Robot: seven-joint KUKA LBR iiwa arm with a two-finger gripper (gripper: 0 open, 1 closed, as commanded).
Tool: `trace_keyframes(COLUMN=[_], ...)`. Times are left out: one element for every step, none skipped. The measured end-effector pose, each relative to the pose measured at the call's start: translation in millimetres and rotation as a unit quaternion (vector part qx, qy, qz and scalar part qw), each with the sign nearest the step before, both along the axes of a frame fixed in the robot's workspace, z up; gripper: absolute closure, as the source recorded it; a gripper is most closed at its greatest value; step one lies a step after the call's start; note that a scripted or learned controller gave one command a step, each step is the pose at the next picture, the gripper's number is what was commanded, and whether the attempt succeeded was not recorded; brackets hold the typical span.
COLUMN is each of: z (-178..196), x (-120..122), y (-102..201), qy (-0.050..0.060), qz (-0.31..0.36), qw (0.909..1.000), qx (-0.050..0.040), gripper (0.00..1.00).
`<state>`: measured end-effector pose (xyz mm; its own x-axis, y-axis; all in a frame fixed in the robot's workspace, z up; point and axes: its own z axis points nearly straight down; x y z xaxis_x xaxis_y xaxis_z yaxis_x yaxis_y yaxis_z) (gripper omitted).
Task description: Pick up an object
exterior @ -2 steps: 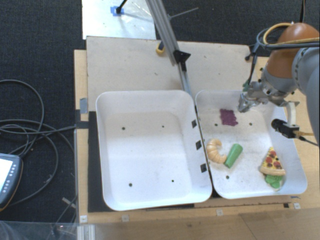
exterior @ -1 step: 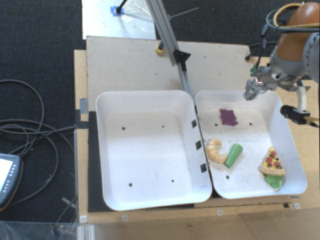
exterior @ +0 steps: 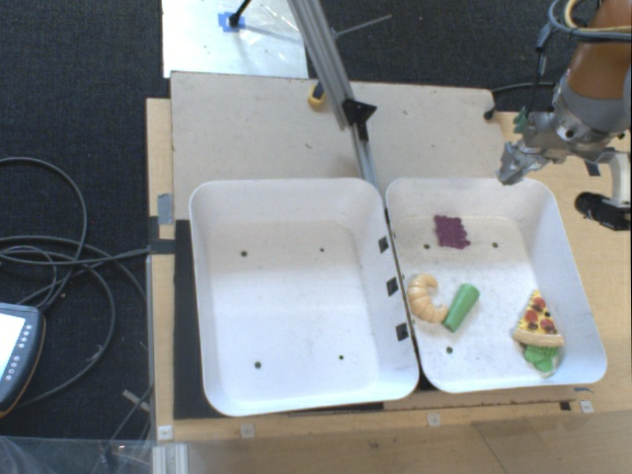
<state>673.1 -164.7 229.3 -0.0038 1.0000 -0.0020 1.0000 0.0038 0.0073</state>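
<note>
The right bin (exterior: 563, 235) holds several small toys. A purple lump (exterior: 451, 231) lies near its back. A tan croissant (exterior: 426, 297) and a green cylinder (exterior: 460, 306) lie side by side near the left wall. A pizza slice (exterior: 538, 320) rests at the front right on a green piece (exterior: 540, 357). My gripper (exterior: 513, 168) hangs above the bin's back right rim, away from all the toys, with nothing seen in it.
The left bin (exterior: 212, 265) sits beside the right one. A slanted metal pole (exterior: 331, 57) crosses the board behind the bins. Cables and a pendant (exterior: 15, 349) lie on the floor at the left.
</note>
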Motion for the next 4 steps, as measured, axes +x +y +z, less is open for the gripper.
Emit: trace_keyframes(z=[45.2, 49.9, 36.0, 38.3], x=[-1.0, -6.9, -17.2, -14.4], y=[1.4, 51.5, 108.8, 159.4], qy=[0.0, 0.002, 0.003, 0.003], qz=[0.001, 0.003, 0.003, 0.003], qw=[1.0, 1.0, 1.0, 1.0], qx=[-0.0001, 0.0014, 0.0022, 0.0019], gripper=[1.0, 1.0, 1.0, 1.0])
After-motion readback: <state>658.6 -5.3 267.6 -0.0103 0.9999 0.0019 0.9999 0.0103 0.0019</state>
